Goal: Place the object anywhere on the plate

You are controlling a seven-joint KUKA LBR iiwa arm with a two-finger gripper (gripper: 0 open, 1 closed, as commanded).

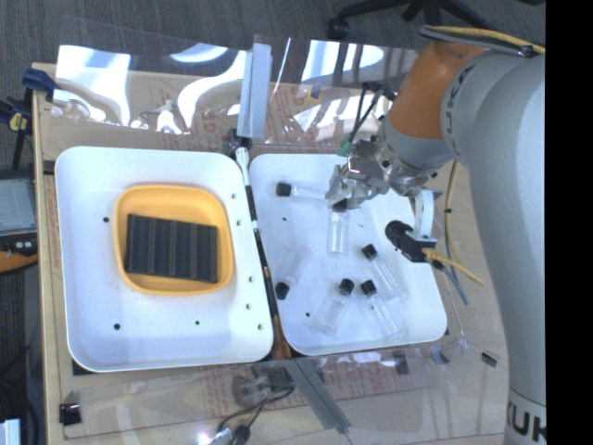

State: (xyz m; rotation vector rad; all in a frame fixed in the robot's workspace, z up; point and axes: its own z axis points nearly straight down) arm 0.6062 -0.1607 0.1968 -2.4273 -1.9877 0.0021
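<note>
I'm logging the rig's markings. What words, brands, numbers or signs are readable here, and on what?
"KU", white letters cut off by the picture's edge, on the grey arm, bottom right.
The clear vials with black caps and the yellow plate carry no readable text.

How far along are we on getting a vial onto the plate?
Nothing looks done: the yellow plate in the left bin carries only its dark ridged insert. In hand: the gripper sits over the right bin, above a clear vial; no grasp is evident. Left: pick, carry, place.
</note>
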